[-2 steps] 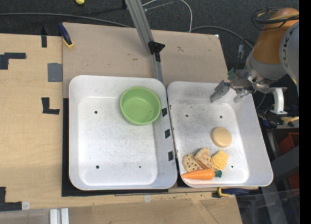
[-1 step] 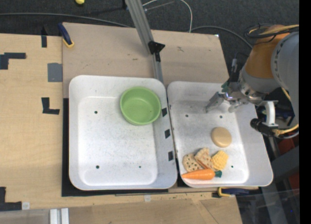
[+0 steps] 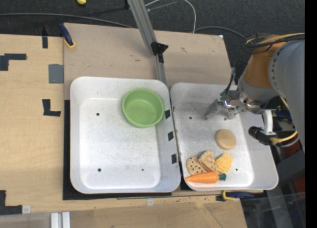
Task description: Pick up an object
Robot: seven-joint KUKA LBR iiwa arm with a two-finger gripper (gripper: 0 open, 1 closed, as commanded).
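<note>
I see the wooden bench (image 3: 29, 123) carrying a brown board (image 3: 114, 54) with two white bins, left (image 3: 81, 172) and right (image 3: 257, 172), side by side.

No readable text, labels, brand names, numbers or signs are showing anywhere in the camera view.
</note>
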